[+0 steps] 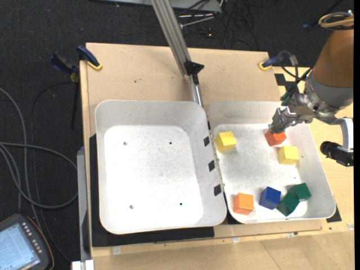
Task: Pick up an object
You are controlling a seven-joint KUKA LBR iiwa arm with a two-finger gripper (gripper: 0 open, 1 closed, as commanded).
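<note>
Bench (pixel 140 72): tan board carrying two shallow white bins side by side.
Left bin (pixel 107 167): speckled white floor with four small dark dots.
Right bin (pixel 247 114): holds all seven blocks, scattered and mostly apart.
Yellow block (pixel 226 141): near the bin's left wall, well apart from the rest.
Orange block (pixel 243 203): by the front rim, near the blue block.
Blue block (pixel 270 197): between the orange block and the green pair.
Green blocks (pixel 295 198): two dark green cubes touching, in the front right corner.
Red block (pixel 275 138): the likely target, near the back of the bin, just under the end effector and just beside the pale yellow block.
Pale yellow block (pixel 288 154): just in front of the red one, apart from it.
End effector (pixel 284 120): low over the red block's back edge; whether it is parted or closed cannot be told from here, and no block shows between its tips.
Handling, judged: small, rigid, light cube, probably smooth-faced and inclined to slip or twist if pinched on corners; not fragile.
Hold, judged: two opposite flat faces, centred, clear of the pale yellow neighbour.
</note>
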